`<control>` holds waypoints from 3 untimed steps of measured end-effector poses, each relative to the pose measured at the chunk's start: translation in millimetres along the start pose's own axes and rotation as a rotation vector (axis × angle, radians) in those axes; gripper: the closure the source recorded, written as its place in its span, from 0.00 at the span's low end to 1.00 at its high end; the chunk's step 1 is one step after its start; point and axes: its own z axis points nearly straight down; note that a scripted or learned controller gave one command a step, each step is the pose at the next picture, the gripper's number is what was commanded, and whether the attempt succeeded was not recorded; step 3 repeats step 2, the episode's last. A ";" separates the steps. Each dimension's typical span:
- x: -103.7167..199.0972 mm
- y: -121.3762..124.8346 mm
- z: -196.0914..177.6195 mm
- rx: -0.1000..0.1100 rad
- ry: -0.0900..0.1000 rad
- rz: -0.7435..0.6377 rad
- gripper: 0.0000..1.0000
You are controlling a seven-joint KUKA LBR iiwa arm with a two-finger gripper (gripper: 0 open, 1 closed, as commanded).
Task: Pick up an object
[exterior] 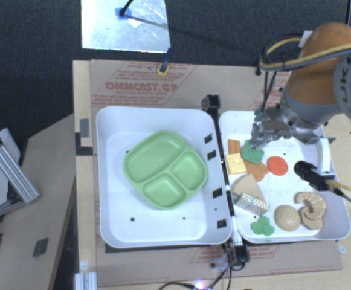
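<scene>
My gripper [258, 139] hangs low over the back left part of the right bin [338, 219], right above a green leafy piece [252, 154]. The wrist hides the fingertips. Close by lie an orange block [234, 146], a yellow cheese wedge [235, 164], a brown cracker-like piece [258, 171] and a red disc [277, 165]. Nearer the front sit a pale wedge [247, 187], a patterned wrapper [252, 205], a green broccoli piece [261, 226], a tan bun [287, 217] and a croissant [312, 208].
The left bin [112, 219] holds a green three-compartment plate [165, 169]. A divider with black clips [221, 168] separates the two bins. A shiny sheet [125, 17] lies on the dark floor behind the bench.
</scene>
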 end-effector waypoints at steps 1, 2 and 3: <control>63.3 -2.7 6.5 0.001 -0.001 0.001 1.00; 106.4 -5.0 10.6 0.002 -0.001 0.002 1.00; 106.4 -5.0 10.6 0.002 -0.001 0.002 1.00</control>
